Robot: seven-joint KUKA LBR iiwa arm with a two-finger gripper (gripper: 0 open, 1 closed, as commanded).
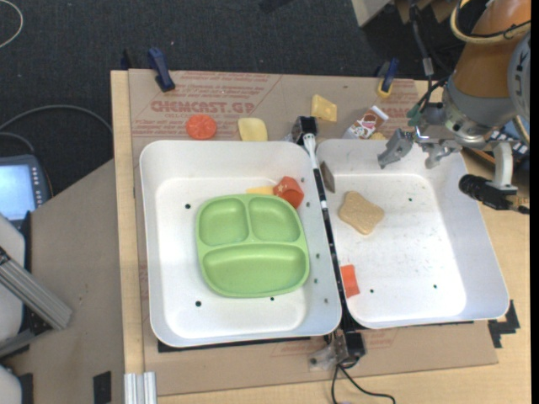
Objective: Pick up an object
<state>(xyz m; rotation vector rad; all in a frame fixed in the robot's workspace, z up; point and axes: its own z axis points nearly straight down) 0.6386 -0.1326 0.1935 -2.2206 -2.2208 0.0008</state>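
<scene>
Two bins [168,310] side by side; gripper [416,150] poised over right bin's far rim, fingers [394,151] spread, nothing between. Nearest candidate: tan biscuit [361,212], flat on right bin floor, well apart from gripper. Risks: closing short over bare floor; skidding flat biscuit sideways; clipping rim on descent.

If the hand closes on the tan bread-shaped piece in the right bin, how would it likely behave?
The tan bread-shaped piece lies flat on the right bin, so it probably won't roll or tip. It looks like a small toy food, likely light and stiff. Being low and flat, it may slide on the smooth white floor rather than lift. The hand sits above the bin's far edge.
</scene>
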